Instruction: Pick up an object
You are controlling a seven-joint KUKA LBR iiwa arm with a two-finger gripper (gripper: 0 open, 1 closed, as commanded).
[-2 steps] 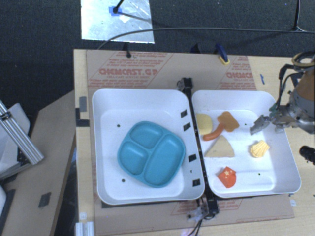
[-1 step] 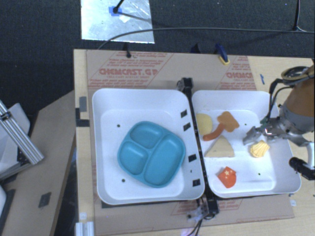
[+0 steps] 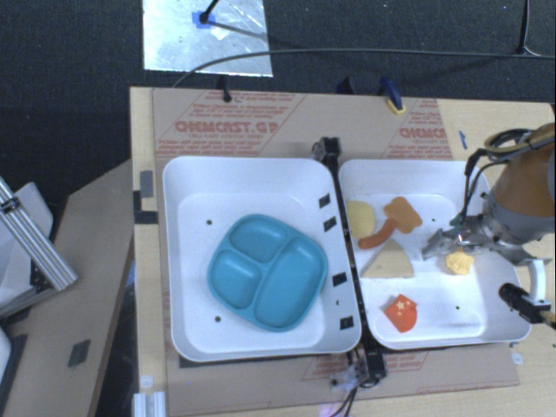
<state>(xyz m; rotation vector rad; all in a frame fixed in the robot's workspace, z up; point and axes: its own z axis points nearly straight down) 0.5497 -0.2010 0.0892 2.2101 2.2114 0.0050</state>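
Reaching into the right bin (image 3: 486, 320), the gripper (image 3: 450, 243) sits touching a small yellow lump (image 3: 459, 263), its opening impossible to judge, so closing off-centre could nudge the lump away.

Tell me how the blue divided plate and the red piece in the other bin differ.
The blue plate is far larger than the red piece. The plate has compartments; the red piece is one small lump. The plate lies in the left bin, the red piece in the right bin.

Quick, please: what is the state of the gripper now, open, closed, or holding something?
Gripper: cannot be told; it sits low in the right bin, next to a small yellow object.
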